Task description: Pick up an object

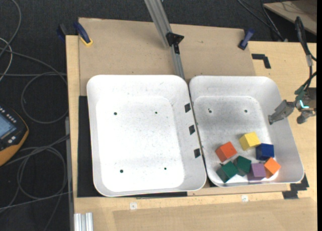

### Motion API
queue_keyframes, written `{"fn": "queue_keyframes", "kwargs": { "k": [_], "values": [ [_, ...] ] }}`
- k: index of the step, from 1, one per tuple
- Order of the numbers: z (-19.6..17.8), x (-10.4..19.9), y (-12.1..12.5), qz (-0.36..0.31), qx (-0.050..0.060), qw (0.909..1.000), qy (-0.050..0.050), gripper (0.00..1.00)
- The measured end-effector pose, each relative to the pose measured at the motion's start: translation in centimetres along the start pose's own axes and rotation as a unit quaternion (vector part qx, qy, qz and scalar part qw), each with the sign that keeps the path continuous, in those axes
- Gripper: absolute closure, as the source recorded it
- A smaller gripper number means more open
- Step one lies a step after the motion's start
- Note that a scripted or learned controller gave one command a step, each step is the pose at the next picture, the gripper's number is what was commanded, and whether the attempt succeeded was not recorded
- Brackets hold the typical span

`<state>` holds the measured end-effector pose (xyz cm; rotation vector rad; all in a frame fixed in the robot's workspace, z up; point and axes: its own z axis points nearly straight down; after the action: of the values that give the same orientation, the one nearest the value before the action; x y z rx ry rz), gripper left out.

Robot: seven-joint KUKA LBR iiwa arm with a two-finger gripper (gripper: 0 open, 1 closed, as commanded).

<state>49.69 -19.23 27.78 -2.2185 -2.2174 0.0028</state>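
Six blocks (246,157) in right bin (221,86); pincer (289,113) (fingers apart) above rim

You have seven blocks (246,158) clustered at the right bin's (226,86) near right corner: two orange, two green, one each yellow, blue and purple.
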Motion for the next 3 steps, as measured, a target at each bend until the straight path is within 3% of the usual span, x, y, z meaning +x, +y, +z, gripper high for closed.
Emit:
{"fn": "queue_keyframes", "kwargs": {
  "k": [1, 3],
  "values": [
    [-0.2, 0.0, 0.1, -0.001, -0.002, 1.0, -0.001, 0.0],
    [8.7, 0.9, 1.0, 0.0, 0.0, 1.0, 0.0, 0.0]
  ]
}}
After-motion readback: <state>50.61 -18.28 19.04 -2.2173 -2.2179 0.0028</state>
